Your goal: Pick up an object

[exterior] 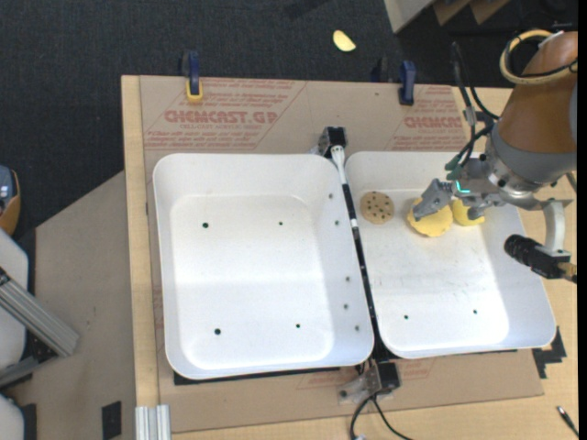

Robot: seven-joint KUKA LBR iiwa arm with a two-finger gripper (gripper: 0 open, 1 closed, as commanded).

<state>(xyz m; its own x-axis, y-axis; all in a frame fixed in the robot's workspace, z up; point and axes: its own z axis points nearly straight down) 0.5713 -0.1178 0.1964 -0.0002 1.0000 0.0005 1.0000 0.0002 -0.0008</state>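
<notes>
- Approach step is in hand, by my judgement: the grey two-finger gripper point(447, 202) hangs low over the right shallow white plastic bin point(459, 333), at the yellow rounded soft-looking object point(433, 224).
- One grey finger point(427, 204) shows just above this object, maybe touching it; how wide the tool stands, and whether it has hold of anything, I cannot tell.
- Next move, I think, calls for closing around the yellow object and then lifting straight up.
- Count in the right bin: one round brown cookie-like disc point(376, 207), and one smaller yellow piece point(470, 214) beside the gripper.
- Bins: two, with the left shallow white bin point(183, 273) beside the right one.
</notes>
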